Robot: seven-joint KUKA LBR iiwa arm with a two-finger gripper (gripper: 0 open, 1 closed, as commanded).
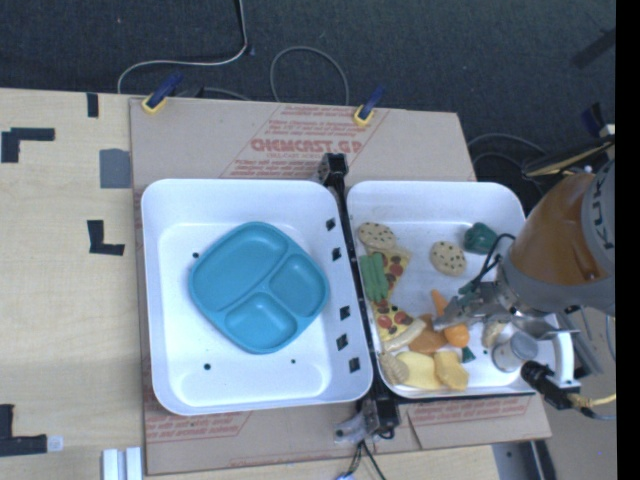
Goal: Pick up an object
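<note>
From the overhead camera view, my arm (pixel 565 238) comes in from the right, its orange band over the right bin's (pixel 420 193) right edge and the grey wrist bent down and leftward into the bin's near right part. My end effector (pixel 462 306) sits low among the toy food there; I cannot tell how far its fingers stand apart, or whether anything lies between them.

Just beside it is an orange carrot piece (pixel 441 302), its long axis running roughly near to far. Nearer lie yellow pieces (pixel 440 370) against the near wall. A green strip (pixel 375 277) lies by the left wall, long axis far to near. Two cookies (pixel 377 235) (pixel 448 258) rest farther back, and a dark green piece (pixel 481 237) sits near the far right.

The left bin (pixel 165 268) holds a blue divided plate (pixel 260 286), turned at a slant. Both bins rest on cardboard (pixel 300 138) on the tabletop (pixel 60 268).
</note>
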